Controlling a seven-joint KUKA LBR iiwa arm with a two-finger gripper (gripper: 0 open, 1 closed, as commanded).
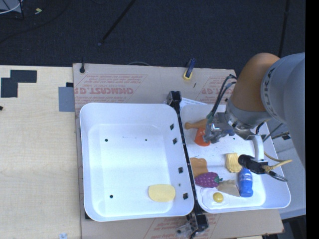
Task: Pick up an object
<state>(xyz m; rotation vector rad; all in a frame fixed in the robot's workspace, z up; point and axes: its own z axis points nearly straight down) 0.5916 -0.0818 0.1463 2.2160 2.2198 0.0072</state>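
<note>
Orange plastic — a small toy (202,137) with a tan handle poking toward nine o'clock — sits in the right bin (279,203), touching or just under the gripper (213,132); whether it is gripped I cannot tell. At five and six o'clock of it lie a blue bottle (245,182), purple grapes (208,179) and a yellow ball (218,197). Across in the left bin (124,118), a pale yellow piece (161,192). Nothing looks lifted yet — the pick seems undone.

Even overhead light, soft shadows, slightly grainy, dark floor beyond the bench.
</note>
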